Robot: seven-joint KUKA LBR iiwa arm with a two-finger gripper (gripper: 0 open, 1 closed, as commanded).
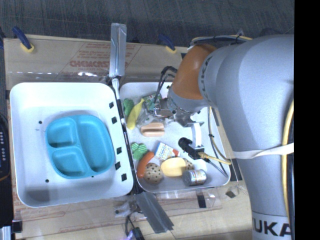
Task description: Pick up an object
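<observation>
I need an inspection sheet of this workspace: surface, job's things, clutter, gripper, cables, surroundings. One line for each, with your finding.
Surface: two white bins side by side, left bin, right bin.
Job's things: right bin holds a banana, hot dog, carrot, lemon, metal can.
Clutter: blue divided tray in left bin.
Gripper: gripper low over right bin's far end.
Cables: yellow cable over right bin.
Surroundings: blue clamps on cardboard.

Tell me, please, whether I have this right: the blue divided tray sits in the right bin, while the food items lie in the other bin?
Not quite. The camera view shows the blue divided tray in the left bin; the food items do lie in the other bin.
</observation>
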